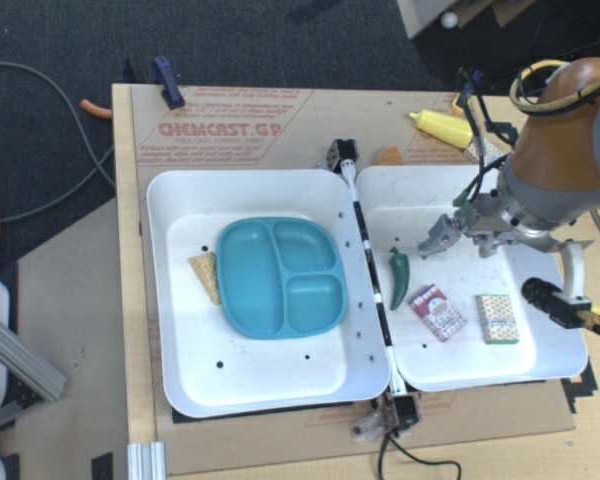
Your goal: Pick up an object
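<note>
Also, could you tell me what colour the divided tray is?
Teal blue; the divided tray shows clearly in the camera view.

Desk (260,128): brown board printed with red lettering, mid-frame.
On it, left: white bin (180,368).
On it, right: second white bin (420,183), touching the first.
Upper right: yellow object (442,126) beyond the bins.
Upper left: blue clip (167,80) at the edge.
</note>
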